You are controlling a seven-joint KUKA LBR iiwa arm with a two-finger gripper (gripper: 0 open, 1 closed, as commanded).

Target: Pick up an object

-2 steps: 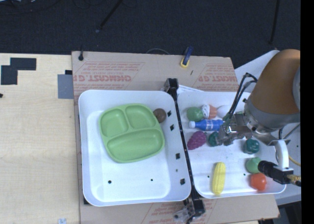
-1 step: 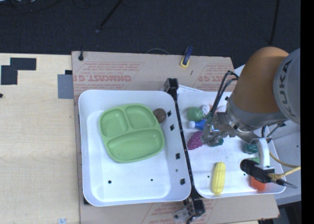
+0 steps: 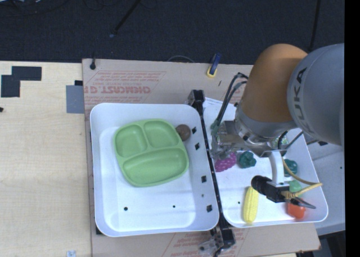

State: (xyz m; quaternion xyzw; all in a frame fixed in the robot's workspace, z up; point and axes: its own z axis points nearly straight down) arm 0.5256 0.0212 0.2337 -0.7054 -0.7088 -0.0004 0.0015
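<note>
Right bin [image 3: 315,197]: purple grapes [image 3: 225,163] just below gripper [image 3: 223,144].

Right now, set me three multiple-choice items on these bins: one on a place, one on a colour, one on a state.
1. Where is the green tray?
A. left bin
B. right bin
C. on the cardboard outside the bins

2. What colour is the corn?
A. purple
B. yellow
C. teal

3. How does the green tray lie?
A. flat, compartments facing up
B. flipped upside down
C. standing on its edge

Answers:
1. A, the tray rests inside the left bin, with a small brown object by its upper right corner.
2. B, the corn is yellow, near the front of the right bin, while the grapes are the purple thing.
3. A, its three hollows are open to the camera.
</note>
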